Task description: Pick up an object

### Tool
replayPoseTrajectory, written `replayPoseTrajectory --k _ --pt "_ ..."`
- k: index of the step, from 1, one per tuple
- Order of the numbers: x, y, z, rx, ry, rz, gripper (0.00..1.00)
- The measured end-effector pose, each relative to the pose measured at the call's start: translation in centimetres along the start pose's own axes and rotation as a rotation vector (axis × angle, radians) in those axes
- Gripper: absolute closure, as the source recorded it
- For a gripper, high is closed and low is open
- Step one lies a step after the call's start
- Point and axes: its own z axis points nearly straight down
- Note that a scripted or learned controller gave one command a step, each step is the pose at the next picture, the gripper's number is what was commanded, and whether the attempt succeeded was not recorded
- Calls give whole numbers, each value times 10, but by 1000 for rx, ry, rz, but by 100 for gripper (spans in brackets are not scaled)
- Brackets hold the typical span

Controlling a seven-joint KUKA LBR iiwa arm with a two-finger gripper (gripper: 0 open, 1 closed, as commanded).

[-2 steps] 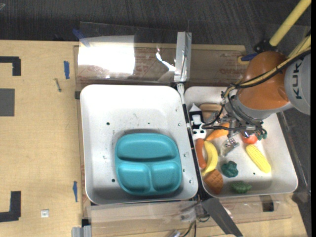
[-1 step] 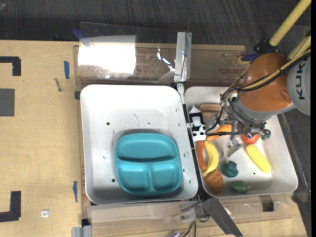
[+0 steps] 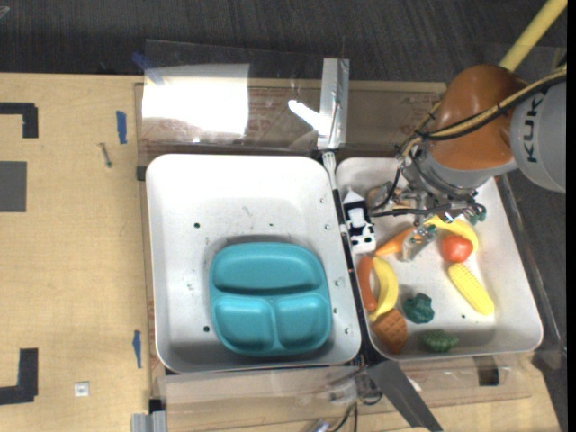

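We locate the pincer [image 3: 421, 239] low in the right bin [image 3: 522, 318], among the toy food; we cannot tell its state. Just beside it lie a tomato [image 3: 456, 248], a corn cob [image 3: 472, 288] and a banana [image 3: 385, 286]. We judge nothing lifted yet: grasp and raise remain.

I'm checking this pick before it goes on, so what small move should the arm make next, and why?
Probably a short descent. The hand hangs over the right bin, close above the orange carrot and beside the tomato. No toy shows between its fingers, so going lower onto the carrot seems the sensible step.
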Motion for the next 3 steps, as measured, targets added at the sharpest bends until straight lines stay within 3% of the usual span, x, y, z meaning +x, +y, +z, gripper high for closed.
replayPoseTrajectory --k 1,2,3 --pt "108 8 -1 1 -5 -210 0" --pt "91 56 -2 3 -9 -302 0" --pt "86 56 -14 9 -22 -303 100"
